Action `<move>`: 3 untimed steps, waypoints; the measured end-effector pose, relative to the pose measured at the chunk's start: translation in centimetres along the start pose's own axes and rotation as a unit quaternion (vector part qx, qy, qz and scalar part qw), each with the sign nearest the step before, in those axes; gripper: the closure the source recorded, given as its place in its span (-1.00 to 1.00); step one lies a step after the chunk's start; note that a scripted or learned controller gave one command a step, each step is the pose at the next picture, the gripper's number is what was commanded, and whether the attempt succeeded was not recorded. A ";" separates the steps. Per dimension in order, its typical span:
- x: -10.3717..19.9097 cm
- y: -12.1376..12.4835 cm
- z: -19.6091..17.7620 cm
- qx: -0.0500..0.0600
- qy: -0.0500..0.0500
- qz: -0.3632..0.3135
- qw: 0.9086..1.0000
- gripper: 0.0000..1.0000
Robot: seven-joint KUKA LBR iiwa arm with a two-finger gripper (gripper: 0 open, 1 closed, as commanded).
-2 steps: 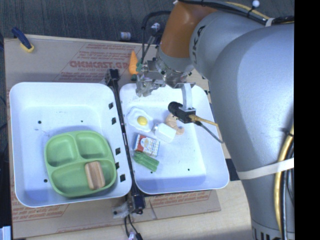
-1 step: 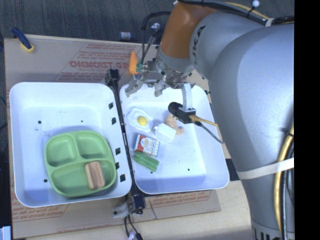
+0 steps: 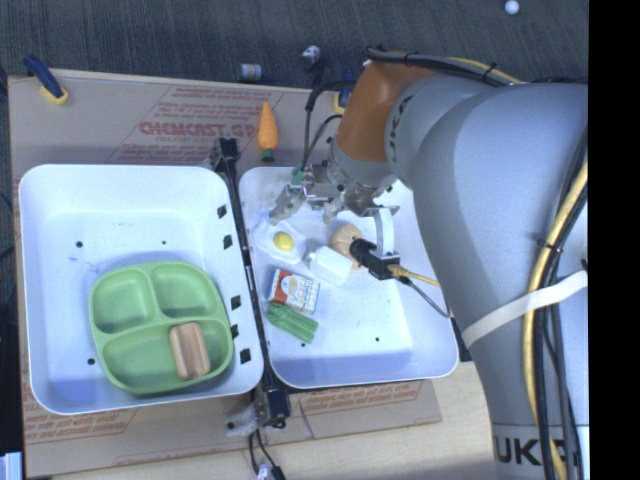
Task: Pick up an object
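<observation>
since the arm hangs over the back of the right bin (image 3: 425, 363), the step in hand looks like settling on one item and coming straight down on it, so a good try would centre on a piece that lies apart from its neighbours and from the bin wall.

going left to right: the left bin (image 3: 60, 208) carries a green divided tray (image 3: 130, 308) with a tan, sausage-like piece (image 3: 187, 350) in its front right compartment. in the right bin, near the dividing wall, lie a fried egg toy (image 3: 282, 240), a small printed carton (image 3: 293, 289) and a green vegetable piece (image 3: 292, 322) in front of it. further right are a white block (image 3: 329, 265) and a pale rounded piece (image 3: 345, 236), close together. these look small, light and plastic, likely slippery.

the gripper (image 3: 322, 193) sits low at the bin's back, just behind the egg; how far it stands open i cannot tell, and nothing is seen held.
</observation>
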State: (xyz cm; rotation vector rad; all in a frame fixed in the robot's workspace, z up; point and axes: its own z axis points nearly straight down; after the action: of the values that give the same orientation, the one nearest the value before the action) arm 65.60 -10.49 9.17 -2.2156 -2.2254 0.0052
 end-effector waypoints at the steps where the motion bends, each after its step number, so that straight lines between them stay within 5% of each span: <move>1: 0.1 0.1 -1.1 0.000 0.000 -0.002 1.000 1.00; 2: 7.1 0.1 -10.1 -0.002 0.001 -0.001 1.000 1.00; 3: 7.0 0.1 -10.1 -0.001 0.001 -0.001 1.000 -1.00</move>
State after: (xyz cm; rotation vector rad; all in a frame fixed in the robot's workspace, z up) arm 65.67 -3.42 19.23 -2.2138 -2.2265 0.0007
